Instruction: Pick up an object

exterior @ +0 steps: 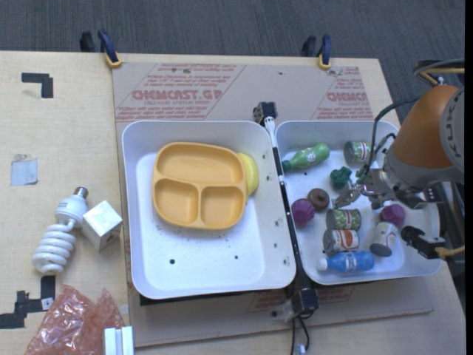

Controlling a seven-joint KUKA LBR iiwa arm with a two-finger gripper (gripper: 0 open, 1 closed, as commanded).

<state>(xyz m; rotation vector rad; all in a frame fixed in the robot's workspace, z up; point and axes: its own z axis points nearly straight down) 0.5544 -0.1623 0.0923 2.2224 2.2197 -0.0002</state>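
Note:
The right bin (414, 269) holds several small objects. Among them are a green bottle (305, 156), a tin can (358, 151), a dark green piece (341, 176), a brown ring (318, 197) and a purple ball (302, 211). Nearer the front are two more cans (344, 218) (341, 239), a blue bottle (349, 262), a white cup (383, 237) and a purple lump (393, 214). My gripper (349, 195) hangs low over the middle of this bin, just above the upper can and right of the brown ring. It is open, with nothing between its fingers.
The left bin (140, 257) holds a yellow divided tray (199, 185) with a yellow object (250, 173) at its right edge. A spiral light bulb (59, 235), a white cube (102, 224) and a red mesh bag (70, 324) lie on the bench at the left.

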